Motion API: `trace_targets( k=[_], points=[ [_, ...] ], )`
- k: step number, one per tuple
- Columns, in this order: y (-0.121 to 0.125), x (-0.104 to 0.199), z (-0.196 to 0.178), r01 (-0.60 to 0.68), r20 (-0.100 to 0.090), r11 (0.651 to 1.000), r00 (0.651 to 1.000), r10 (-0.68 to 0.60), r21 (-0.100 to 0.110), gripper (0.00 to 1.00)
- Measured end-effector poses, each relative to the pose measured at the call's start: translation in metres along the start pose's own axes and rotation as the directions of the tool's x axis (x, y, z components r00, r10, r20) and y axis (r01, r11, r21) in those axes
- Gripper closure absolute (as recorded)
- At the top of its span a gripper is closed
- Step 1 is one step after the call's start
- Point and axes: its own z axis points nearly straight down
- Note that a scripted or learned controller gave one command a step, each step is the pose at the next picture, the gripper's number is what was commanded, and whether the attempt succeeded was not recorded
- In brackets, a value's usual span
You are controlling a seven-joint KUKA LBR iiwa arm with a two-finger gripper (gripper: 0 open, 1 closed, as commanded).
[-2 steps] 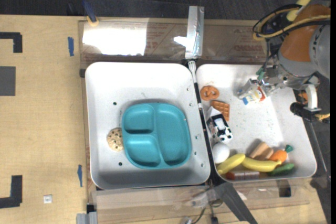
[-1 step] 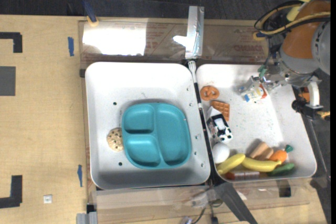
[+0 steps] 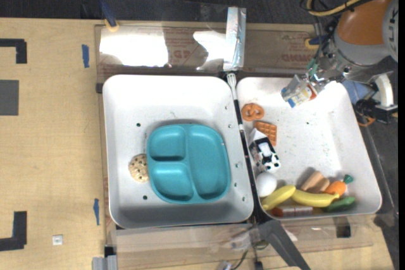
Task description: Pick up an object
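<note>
Above the right shallow white bin (image 3: 354, 136), gripper (image 3: 308, 82) lifts a small blue-and-white packet (image 3: 297, 93), jaws apparently closed on it; next: keep raising, hold firm.

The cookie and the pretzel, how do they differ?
The cookie is pale tan with dark specks and looks solid; the pretzel is orange-brown, with holes through it. The cookie lies in the left bin, touching the teal divided plate; the pretzel lies in the right bin, near the divider. Both are small, roundish and lying flat.
</note>
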Motion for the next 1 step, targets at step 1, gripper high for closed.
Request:
trace_targets(
  k=[1],
  points=[
    [-0.0080,0.0370,-0.0305,0.376,-0.007,0.926,0.926,-0.376,0.007,1.00]
  ],
)
